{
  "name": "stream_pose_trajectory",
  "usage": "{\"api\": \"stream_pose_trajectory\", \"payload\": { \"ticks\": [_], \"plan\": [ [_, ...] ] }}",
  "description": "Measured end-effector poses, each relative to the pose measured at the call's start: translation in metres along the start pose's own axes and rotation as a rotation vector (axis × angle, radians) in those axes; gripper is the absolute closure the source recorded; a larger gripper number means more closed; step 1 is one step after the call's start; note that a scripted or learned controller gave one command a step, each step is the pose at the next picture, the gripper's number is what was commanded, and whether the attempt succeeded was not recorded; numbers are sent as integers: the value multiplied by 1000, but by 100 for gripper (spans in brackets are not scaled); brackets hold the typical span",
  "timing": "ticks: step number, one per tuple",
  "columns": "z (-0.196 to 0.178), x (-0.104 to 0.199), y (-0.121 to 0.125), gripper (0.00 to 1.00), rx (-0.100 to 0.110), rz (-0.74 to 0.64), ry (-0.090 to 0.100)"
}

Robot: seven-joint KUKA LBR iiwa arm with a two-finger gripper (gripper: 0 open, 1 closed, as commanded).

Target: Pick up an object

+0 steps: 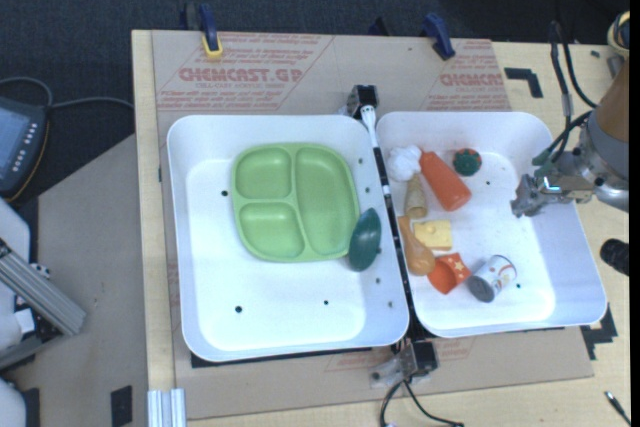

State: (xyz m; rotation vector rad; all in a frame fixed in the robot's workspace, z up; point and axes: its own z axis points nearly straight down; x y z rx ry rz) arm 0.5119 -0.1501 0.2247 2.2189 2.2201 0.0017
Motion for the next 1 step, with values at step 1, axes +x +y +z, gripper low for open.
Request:
{"api": "stream_pose_trajectory", "payload": {
  "ticks": [1],
  "plan": [
    [10,27,45,100,-1,-5,1]
  ]
}}
